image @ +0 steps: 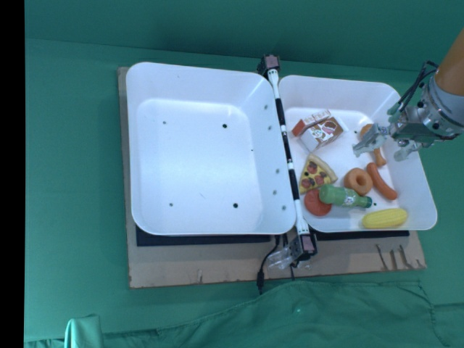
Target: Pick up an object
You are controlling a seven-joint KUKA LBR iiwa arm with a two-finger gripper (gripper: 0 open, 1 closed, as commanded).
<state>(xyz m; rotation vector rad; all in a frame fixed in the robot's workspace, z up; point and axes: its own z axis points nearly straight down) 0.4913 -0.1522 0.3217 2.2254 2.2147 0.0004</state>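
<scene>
Camera view, read from left to right: the large white plastic bin [196,151] fills the centre-left of the frame, and nothing lies on its floor but a few dark specks. A white-and-black divider rail [286,151] runs between it and the smaller white plastic bin [348,93] at centre-right, where all the toys sit.

In that right bin, nearest the rail, lies a small red-and-white carton [319,130] at the upper left of the bin floor. Below it are a triangular toy pizza slice [317,173], a flat red tomato-like disc [316,204], and a green plastic bottle [344,196] lying on its side. Further right are an orange ring doughnut [357,180], a reddish-orange sausage [382,182] and, at the lower right corner, a yellow corn cob [384,218].

The grey two-finger gripper [378,145] comes in from the right edge of the frame, its fingers spread apart and pointing left, over a small orange-brown piece [372,142] at the upper right of the bin floor. Nothing sits between the fingers, so no grasp is made yet.

That piece looks like the likeliest target, though it is partly hidden by the fingers and its shape is hard to tell. To do the step well, I would centre the fingers on either side of it, descend straight, and close only once low enough, keeping away from the bin wall and the sausage just below.
</scene>
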